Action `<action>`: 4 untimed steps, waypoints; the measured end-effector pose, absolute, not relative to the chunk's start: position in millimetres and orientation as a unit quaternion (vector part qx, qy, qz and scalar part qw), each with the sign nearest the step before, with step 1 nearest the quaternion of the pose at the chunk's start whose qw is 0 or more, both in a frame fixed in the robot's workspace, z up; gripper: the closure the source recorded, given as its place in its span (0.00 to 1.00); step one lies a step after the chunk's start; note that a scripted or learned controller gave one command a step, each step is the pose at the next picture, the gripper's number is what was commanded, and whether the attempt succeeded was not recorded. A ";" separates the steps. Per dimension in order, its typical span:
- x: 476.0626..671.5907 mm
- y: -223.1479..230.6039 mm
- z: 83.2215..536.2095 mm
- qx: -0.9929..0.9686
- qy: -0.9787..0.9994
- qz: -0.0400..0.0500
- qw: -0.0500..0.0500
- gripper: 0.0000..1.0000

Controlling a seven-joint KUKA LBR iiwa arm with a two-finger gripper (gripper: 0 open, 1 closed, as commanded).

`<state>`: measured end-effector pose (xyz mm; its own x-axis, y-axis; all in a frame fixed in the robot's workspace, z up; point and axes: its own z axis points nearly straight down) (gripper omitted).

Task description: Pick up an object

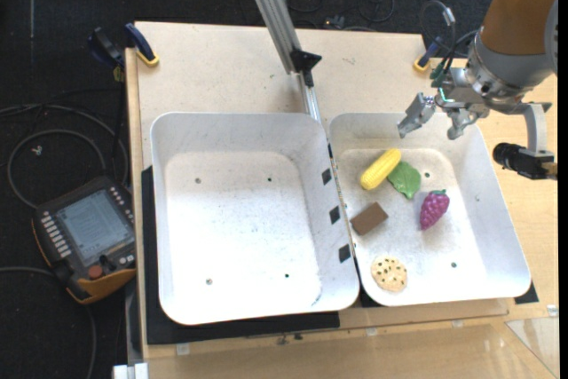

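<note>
My gripper (435, 125) hangs open above the far edge of the right bin (497, 217), with nothing between its fingers. Below and left of it lie a yellow corn cob (380, 169) and a green leafy piece (406, 180) touching each other. A purple grape bunch (433, 209) sits to the right of them. A brown block (369, 217) rests near the bin's left wall, and a round speckled cookie (389, 273) lies near the front.
The left bin (177, 146) stands beside the right one, their walls meeting in the middle. A slanted metal pole (271, 0) comes down to the far edge between the bins. Yellow clamps (146, 56) hold the bench's far corners.
</note>
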<state>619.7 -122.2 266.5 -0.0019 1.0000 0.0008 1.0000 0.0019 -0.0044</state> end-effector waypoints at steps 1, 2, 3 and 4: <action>620.0 -122.3 268.7 -0.706 -0.708 0.000 0.000 0.00; 621.1 -117.3 205.0 -0.707 -0.707 0.002 0.002 0.00; 621.5 -119.5 161.0 -0.707 -0.707 0.002 0.002 0.00; 620.2 -124.2 116.3 -0.708 -0.707 0.002 0.002 0.00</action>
<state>620.2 -124.2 116.3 0.0014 1.0000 0.0005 1.0000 -0.0014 -0.0054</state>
